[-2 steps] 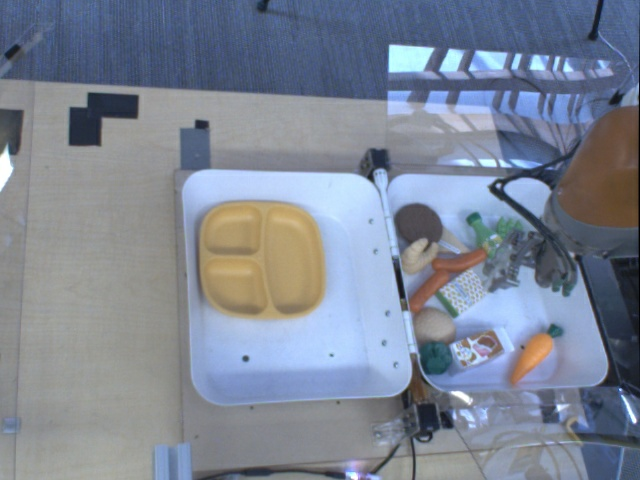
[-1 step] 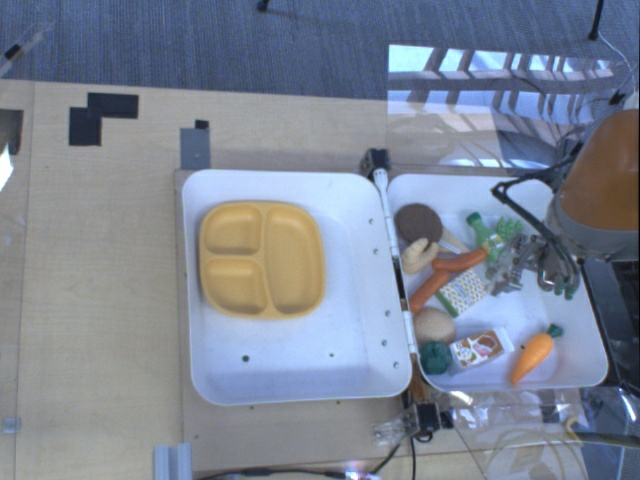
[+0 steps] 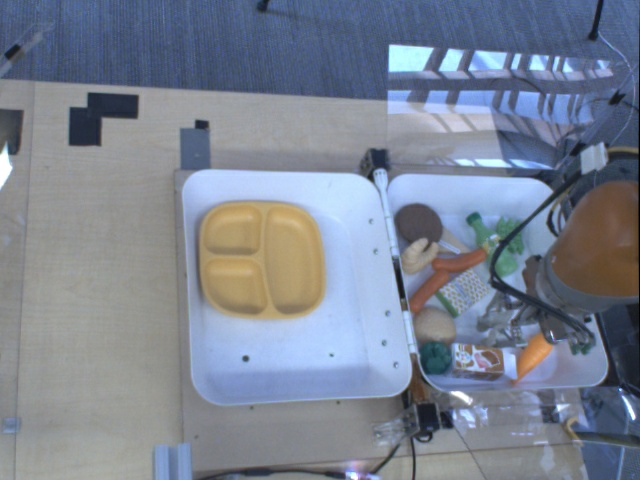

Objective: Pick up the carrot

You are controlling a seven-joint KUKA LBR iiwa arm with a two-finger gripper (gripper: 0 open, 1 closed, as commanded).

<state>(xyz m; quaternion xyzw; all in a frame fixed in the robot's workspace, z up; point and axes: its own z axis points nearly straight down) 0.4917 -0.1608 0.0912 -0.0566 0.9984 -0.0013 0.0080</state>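
The robot's gripper (image 3: 525, 320) hangs just above the carrot (image 3: 534, 354) in the right bin (image 3: 590, 373), seemingly poised to grasp, its claw state impossible to tell

Blue-grey carpet floor (image 3: 300, 28) beyond light wood bench (image 3: 90, 298); sunlit window reflection patch (image 3: 490, 88) upper right.

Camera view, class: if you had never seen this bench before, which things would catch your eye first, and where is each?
The yellow divided plate stands out first, lying alone in the left bin. Next comes the right bin, crowded with toy foods, among them a long orange carrot near its left wall. The arm's orange band looms over that bin's right side.
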